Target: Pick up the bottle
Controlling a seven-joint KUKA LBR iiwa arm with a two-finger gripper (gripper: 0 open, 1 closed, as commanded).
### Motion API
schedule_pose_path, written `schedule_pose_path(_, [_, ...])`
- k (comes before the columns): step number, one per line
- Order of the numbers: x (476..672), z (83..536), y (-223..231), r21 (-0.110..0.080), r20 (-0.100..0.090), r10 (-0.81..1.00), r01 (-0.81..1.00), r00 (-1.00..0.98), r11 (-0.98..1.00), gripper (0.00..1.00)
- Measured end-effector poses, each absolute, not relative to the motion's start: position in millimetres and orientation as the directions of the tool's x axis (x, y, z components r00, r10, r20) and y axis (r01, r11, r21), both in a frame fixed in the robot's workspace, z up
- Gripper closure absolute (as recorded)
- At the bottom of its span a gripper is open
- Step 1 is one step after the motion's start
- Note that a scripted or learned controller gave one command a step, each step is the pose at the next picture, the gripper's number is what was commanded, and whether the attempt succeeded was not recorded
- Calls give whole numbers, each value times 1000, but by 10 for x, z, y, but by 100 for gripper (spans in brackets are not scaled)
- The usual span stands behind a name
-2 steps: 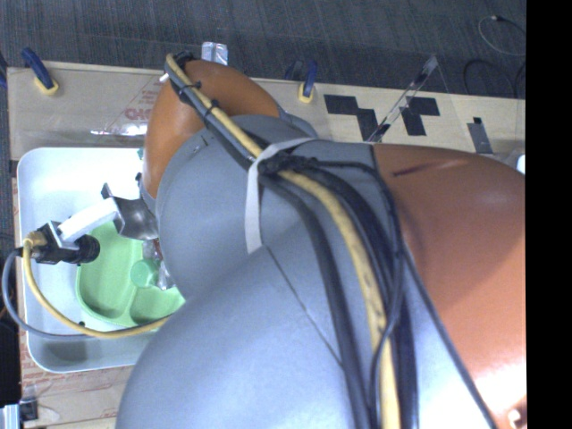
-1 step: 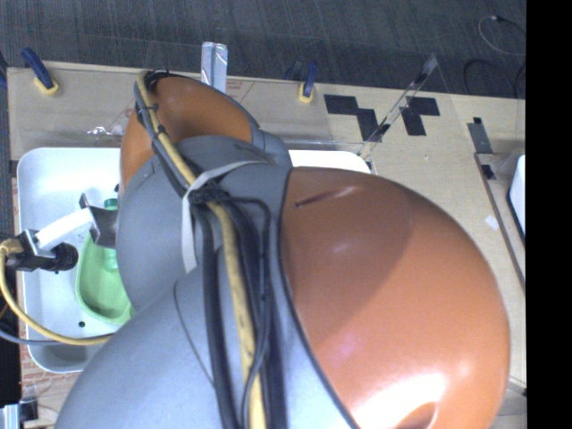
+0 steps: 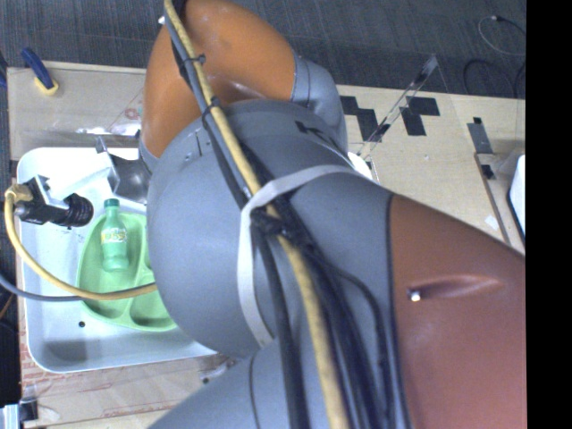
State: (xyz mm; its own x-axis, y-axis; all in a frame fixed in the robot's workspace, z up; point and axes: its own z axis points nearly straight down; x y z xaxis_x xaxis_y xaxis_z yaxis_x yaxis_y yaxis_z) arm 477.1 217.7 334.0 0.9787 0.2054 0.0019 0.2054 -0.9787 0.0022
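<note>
The grey arm (image 3: 295, 266) with its orange band filled most of the camera view, reaching in from the right and bending over the left white bin (image 3: 54, 351). Its bulk hid the right-hand part of that bin and whatever lay beyond it on the desk (image 3: 447, 150).

The bottle (image 3: 113, 238), a clear green one with a green cap and a pale label, lay in the left bin on a green plastic tray (image 3: 100, 280), its cap pointing towards the far wall of the bin. It seemed to rest in one of the tray's shallow hollows, which would have kept it from rolling.

The hand (image 3: 114, 166) showed as a bit of bright metal just past the bottle's cap, near the far wall of the bin, largely covered by the wrist; whether it was released or clenched could not be told, and nothing was visible in its grip. The bottle lay on the tray apart from it, so the pick looked not yet made.

A yellow hose (image 3: 40, 284) ending in a black fitting (image 3: 54, 209) looped over the bin's left side, close to the bottle; it probably served the hand and hung slack so the wrist could turn freely. A blue-handled tool (image 3: 37, 68) lay on the desk's far left corner, well apart from the work.
</note>
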Motion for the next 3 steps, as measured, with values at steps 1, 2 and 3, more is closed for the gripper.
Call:
schedule_pose_path(1, [4755,2782,2182,1,-6,214,214,977,-977,100])
schedule_pose_path(2, [4765,2957,2172,2,-1,205,205,979,-979,100])
schedule_pose_path(3, [4748,2686,2072,-3,-8,469,469,883,-883,100])
